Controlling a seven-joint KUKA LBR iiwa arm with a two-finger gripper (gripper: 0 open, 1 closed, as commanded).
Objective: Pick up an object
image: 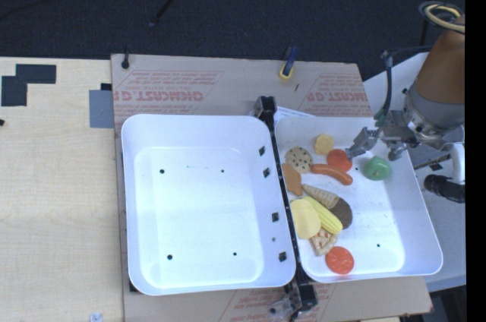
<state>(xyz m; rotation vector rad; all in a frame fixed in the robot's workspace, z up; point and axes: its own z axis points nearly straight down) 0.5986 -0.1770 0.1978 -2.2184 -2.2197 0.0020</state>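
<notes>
Bins: two white ones side by side, the left bin (144, 161) and the right bin (414, 237).
Objects in right bin: about ten toy foods, all in its left half.
Round ones: one yellow ball (324, 143), one green ball (376, 169), one orange disc (340, 260), one spotted cookie (298, 158).
Long ones: one sausage (332, 173), one corn cob (328, 219).
Gripper (377, 143): fingers spread apart, grasping nothing, above the right bin's far side, just beside the green ball.

Claw (377, 145) open above right bin (422, 233); green ball (376, 169) just below it, toy food beside.
</notes>
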